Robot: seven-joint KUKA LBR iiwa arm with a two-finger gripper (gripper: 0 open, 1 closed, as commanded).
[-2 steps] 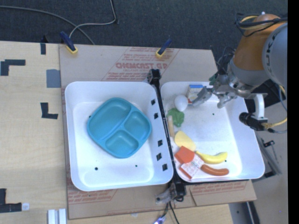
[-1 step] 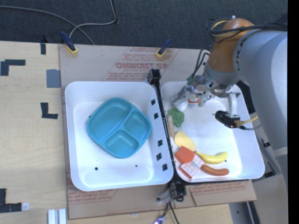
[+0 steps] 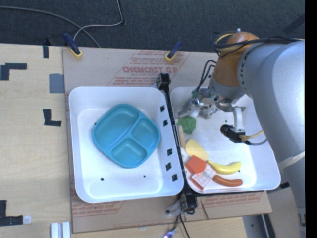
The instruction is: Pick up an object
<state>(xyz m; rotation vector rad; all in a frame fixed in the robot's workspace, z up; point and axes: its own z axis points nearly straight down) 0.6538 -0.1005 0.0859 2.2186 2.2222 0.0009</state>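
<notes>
The metal two-finger gripper [image 3: 194, 107] hangs over the right white bin [image 3: 262, 168], just above one green broccoli-like toy [image 3: 187, 123]; whether it grips, I cannot tell. Nearer lie one yellow banana [image 3: 225, 167], one red sausage [image 3: 228, 181], one orange block [image 3: 195, 164]. One blue divided plate [image 3: 127, 135] fills the left white bin [image 3: 81, 148].

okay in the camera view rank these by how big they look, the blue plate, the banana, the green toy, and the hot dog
1. Blue plate, clearly the largest.
2. Banana and hot dog: similar in length, too close to rank.
3. Green toy, the shortest, though chunkier than those two.
</notes>
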